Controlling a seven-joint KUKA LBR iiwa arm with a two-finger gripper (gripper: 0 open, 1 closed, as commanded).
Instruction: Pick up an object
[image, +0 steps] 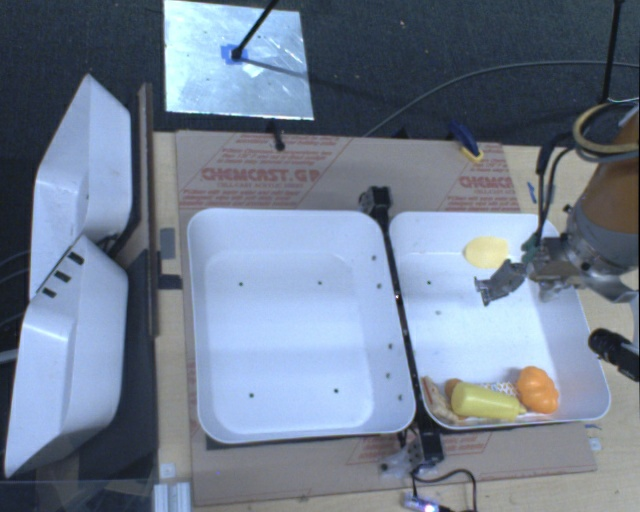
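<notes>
Objects: yellow disc (486, 251) at right bin's far side; yellow bottle (485, 402), orange ball (537, 389) in near corner.
Gripper (497, 284): over right bin (470, 340), just beside disc, grasping nothing visible; finger state cannot tell.
Left bin (290, 320): beside right bin, touching.

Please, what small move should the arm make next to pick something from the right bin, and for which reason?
Probably a short move toward the far wall of the right bin, then down onto the pale yellow disc. The gripper sits just beside that disc with nothing between its fingers. The disc lies alone, while the yellow bottle and orange fruit crowd the near wall.
</notes>
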